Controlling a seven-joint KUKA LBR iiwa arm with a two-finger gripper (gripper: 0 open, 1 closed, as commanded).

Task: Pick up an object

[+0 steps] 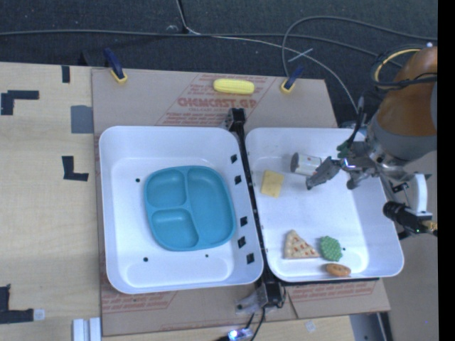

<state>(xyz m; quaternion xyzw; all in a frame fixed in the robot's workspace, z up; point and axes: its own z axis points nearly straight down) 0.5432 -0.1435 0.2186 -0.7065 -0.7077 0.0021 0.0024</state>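
Arm reaching in, pincer spread, above right bin

My arm reaches in from the right, wrist bent low. My gripper hangs spread, its two fingers apart, with nothing between them.

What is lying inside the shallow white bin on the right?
The right white bin holds a pale yellow square, a small grey block, a pizza-like wedge, a green piece and an orange piece. The gripper covers some floor.
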